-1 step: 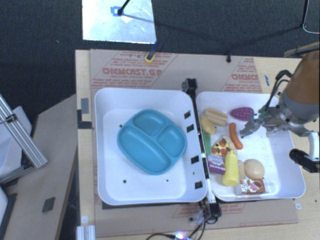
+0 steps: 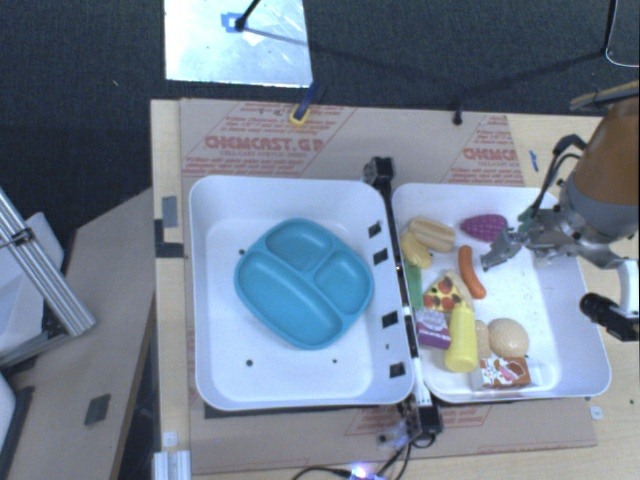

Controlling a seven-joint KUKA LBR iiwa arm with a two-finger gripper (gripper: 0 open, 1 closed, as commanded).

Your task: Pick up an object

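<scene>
The right bin (image 2: 575,363) holds several toy foods: a hot dog bun (image 2: 432,233), a purple fruit (image 2: 484,227), a red sausage (image 2: 471,271), a pizza slice (image 2: 443,294), a yellow bottle (image 2: 461,335), a tan round bun (image 2: 507,337) and a red-and-white carton (image 2: 503,372). My gripper (image 2: 503,250) hangs over the upper middle of this bin, just right of the sausage and below the purple fruit. Nothing is seen held in it.
The left bin (image 2: 215,368) contains a blue divided plate (image 2: 304,282). A black hinged divider (image 2: 395,268) runs between the bins. A yellow piece (image 2: 414,250), a green strip (image 2: 414,290) and a purple packet (image 2: 433,330) lie along the right bin's left wall. The arm (image 2: 605,183) covers the bin's right side.
</scene>
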